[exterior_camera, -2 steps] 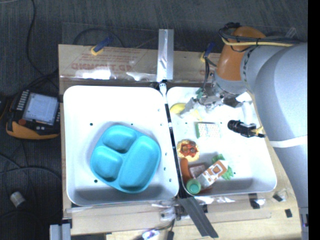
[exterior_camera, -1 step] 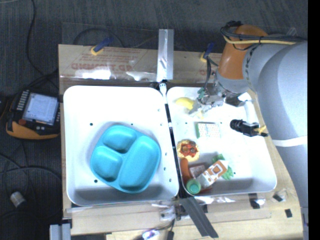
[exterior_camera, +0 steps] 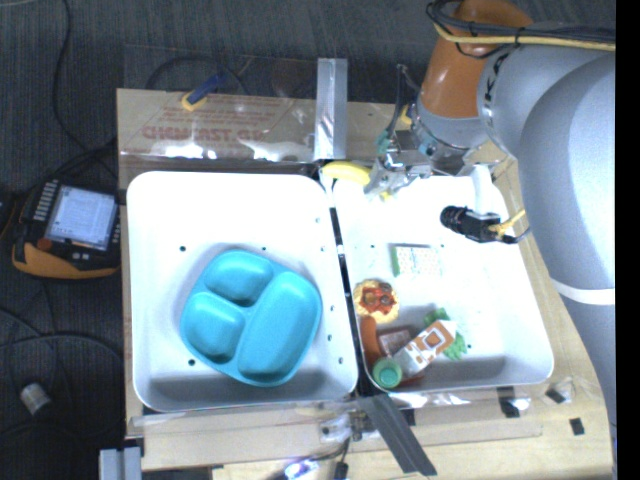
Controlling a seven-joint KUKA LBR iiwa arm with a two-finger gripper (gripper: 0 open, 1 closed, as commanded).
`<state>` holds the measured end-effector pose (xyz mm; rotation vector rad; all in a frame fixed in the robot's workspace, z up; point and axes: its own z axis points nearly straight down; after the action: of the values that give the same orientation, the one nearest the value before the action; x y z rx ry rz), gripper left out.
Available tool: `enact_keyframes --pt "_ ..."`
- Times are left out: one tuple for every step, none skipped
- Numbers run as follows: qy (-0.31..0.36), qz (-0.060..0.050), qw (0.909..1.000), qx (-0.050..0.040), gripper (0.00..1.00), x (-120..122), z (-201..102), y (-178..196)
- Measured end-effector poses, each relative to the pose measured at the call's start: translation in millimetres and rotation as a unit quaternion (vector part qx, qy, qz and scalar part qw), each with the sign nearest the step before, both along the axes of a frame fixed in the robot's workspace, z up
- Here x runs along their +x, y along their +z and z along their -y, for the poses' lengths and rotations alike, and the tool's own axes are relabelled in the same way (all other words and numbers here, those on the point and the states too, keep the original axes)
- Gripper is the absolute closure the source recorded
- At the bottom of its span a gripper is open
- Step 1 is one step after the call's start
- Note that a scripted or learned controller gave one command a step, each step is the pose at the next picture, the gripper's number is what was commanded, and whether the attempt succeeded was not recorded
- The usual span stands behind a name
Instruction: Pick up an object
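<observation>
From the overhead camera, the gripper [exterior_camera: 392, 173] hangs at the right bin's [exterior_camera: 500, 298] back-left corner, just beside a yellow object [exterior_camera: 345, 174]; can't tell how its fingers stand. Looks like the approach step, so next it needs to drop squarely over that piece.

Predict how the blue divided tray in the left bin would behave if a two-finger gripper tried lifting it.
The blue divided tray looks like rigid moulded plastic, so probably stiff and light. Its glossy, rounded rim may slip between fingers. It is wide, so gripped at one edge it would likely tilt.
</observation>
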<state>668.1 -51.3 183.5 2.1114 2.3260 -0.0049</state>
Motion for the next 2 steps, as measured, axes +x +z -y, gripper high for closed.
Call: enact_keyframes --pt "0.201 0.001 0.9796 -0.0004 1.0 0.5 8.0 70.8" --pt "0.201 0.001 0.9796 -0.0005 0.0 0.5 8.0 70.8"
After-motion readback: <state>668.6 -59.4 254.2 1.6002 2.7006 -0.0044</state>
